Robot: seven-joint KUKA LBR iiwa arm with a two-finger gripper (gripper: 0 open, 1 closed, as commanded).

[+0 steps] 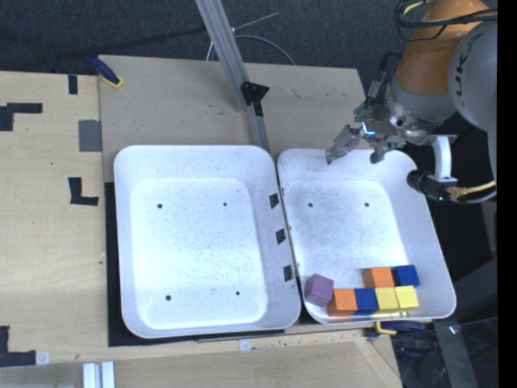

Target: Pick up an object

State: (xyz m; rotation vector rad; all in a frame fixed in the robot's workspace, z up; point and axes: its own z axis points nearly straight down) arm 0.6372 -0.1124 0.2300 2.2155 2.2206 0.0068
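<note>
Over the far rim of the right bin I see my hand hovering with its fingers spread apart, gripping nothing. The blocks — a purple block, then orange, blue and yellow ones — sit clustered in that bin's near corner, well apart from it.

Robotics lab, taped plywood bench, twin white bins, metal camera pole

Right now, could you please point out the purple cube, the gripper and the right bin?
purple cube (pixel 321 287), camera view, top face.
gripper (pixel 356 151), camera view, between fingertips.
right bin (pixel 300 161), camera view, far-left rim.
</note>
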